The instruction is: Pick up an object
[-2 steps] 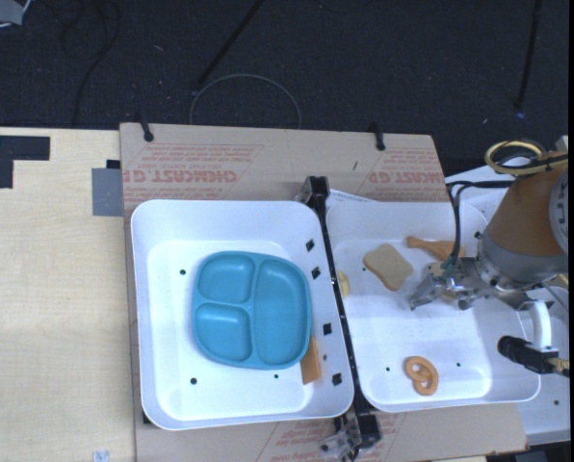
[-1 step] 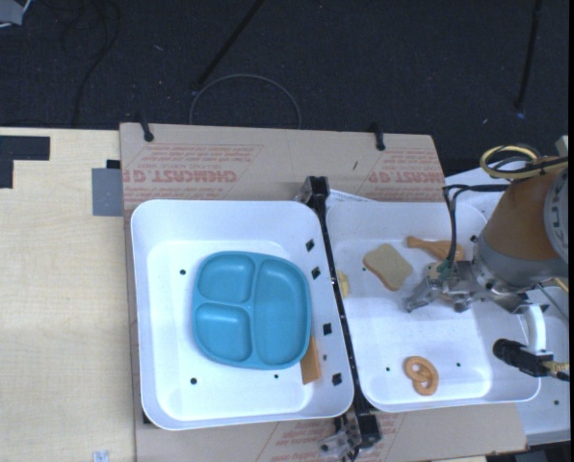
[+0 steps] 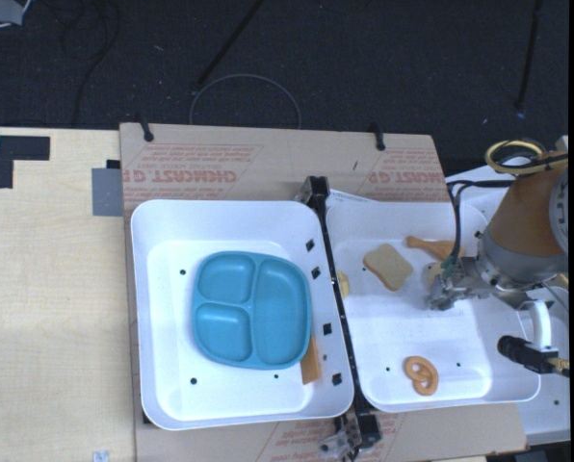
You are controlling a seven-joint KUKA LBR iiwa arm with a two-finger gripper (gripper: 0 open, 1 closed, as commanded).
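plate in left bin

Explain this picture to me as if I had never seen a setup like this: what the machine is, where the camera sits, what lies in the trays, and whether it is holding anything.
One camera hangs above a bench and looks down at a slant. The machine is a grey robot arm with an orange band, reaching in from the picture's right; its two-finger gripper is low inside the right white bin. That bin holds a tan bread-slice-shaped piece, a small orange pretzel-shaped piece and a tan wooden-looking spoon-shaped piece next to the gripper. The left white bin holds a blue plastic plate with three compartments and a thin tan strip at its right edge. The gripper is too small and blurred to judge whether anything sits between its fingers.
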